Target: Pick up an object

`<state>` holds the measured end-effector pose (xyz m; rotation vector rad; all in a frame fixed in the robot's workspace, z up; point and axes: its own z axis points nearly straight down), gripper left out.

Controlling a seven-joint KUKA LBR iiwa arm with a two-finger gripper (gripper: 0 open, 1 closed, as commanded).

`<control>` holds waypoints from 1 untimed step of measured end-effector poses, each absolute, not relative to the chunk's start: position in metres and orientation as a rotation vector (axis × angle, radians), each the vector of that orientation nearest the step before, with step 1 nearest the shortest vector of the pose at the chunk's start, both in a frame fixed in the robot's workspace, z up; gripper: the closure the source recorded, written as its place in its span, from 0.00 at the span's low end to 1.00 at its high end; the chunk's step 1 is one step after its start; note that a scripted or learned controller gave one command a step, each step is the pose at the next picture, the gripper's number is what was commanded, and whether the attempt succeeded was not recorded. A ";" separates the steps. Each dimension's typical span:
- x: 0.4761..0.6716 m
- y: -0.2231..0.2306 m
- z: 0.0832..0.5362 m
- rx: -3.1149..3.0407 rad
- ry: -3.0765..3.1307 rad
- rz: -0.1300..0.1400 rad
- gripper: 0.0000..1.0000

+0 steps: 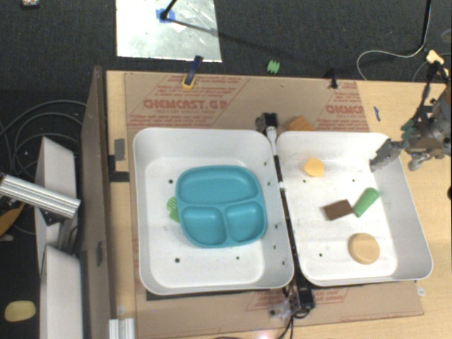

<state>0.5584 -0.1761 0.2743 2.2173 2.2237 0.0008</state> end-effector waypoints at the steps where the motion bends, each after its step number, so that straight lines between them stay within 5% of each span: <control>1: 0.578 -0.171 0.113 2.225 2.231 -0.008 0.00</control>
